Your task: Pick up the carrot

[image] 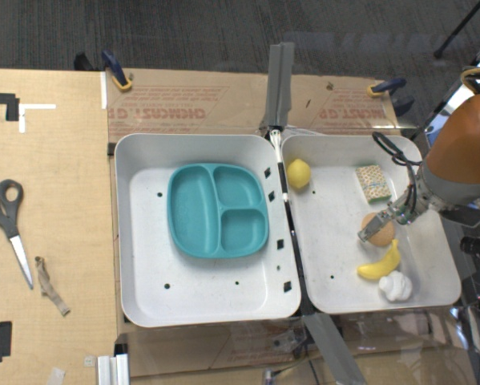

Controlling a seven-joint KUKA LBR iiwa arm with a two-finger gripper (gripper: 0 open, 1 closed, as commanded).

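Observation:
An orange-tan rounded object [383, 230], which may be the carrot, lies in the right bin [336, 279] toward its right side. My gripper [377, 229] is directly on top of it and covers part of it. The arm comes down from the right edge of the view, its orange band above the bin's right rim. I cannot tell whether the object is gripped or only touched.
In the right bin are a yellow lemon [298, 173] at the back left, a patterned square sponge [373, 182], a banana [381, 264] and a white lump [396, 287] just in front of the gripper. The left bin [143, 287] holds a teal divided plate [219, 210]. Scissors [7, 223] lie on the bench.

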